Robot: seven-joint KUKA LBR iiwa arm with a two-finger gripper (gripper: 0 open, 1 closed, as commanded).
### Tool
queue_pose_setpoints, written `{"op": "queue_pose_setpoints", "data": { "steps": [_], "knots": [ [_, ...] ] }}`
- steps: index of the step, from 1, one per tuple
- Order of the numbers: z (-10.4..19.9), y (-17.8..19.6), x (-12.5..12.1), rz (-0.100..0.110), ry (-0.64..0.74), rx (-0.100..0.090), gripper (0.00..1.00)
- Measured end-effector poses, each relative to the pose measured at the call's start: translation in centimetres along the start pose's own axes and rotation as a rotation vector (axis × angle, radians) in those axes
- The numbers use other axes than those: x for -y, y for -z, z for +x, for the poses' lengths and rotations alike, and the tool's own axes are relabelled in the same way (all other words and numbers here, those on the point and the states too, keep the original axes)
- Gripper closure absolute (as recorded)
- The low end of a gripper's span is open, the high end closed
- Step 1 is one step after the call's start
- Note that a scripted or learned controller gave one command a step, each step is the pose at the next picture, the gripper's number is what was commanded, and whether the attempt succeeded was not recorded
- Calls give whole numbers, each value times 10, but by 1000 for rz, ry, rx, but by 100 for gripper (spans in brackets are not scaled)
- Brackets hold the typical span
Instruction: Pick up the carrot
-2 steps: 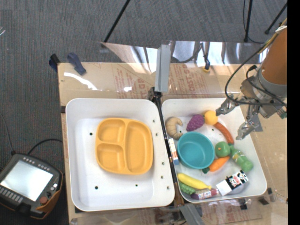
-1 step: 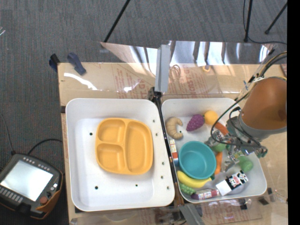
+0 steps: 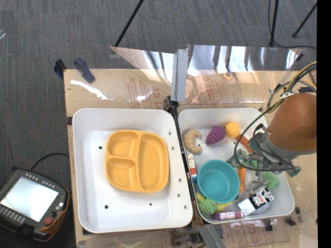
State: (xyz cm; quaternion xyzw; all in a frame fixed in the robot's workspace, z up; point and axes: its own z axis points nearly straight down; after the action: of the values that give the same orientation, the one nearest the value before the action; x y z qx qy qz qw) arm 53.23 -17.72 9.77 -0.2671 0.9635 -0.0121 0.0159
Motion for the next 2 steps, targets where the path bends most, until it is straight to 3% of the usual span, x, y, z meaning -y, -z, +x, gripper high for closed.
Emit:
{"op": "queue_pose_setpoints", "data": {
  "steps": [1,2],
  "knots": [
    [9,8,-9,26,113,12,0],
    [9,15,-17,5,121,2,100]
  ]
}}
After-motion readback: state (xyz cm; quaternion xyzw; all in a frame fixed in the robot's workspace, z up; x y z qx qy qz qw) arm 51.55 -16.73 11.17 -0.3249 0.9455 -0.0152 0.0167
